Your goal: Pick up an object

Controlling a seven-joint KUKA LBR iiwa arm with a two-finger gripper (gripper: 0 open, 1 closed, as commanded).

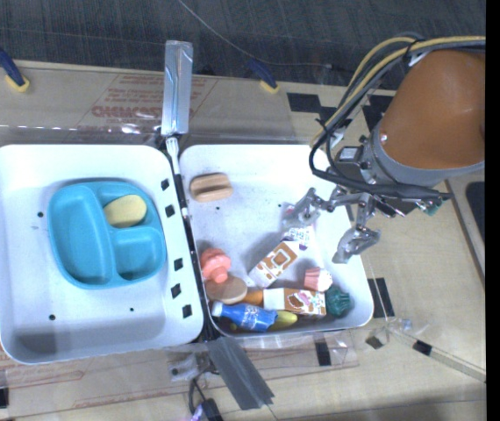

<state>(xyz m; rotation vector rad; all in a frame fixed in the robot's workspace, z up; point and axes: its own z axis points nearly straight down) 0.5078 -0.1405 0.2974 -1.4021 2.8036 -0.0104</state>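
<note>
The two bins [22,323] are white. In the left one sits a bright blue tray [88,235] with a yellow lump [125,210] in it. The right bin holds a tan and brown hot dog bun [210,185], a pink and orange toy [215,266], a brown and white carton [276,262], a blue bottle [243,316] with a yellow end, a white and brown box [301,301], a pink piece [317,279] and a dark green piece [339,303]. The counter [425,261] is pale tan wood. The arm [434,112] is orange and grey, with yellow and black cables [364,68]. The hand [333,222] is silver grey.
</note>
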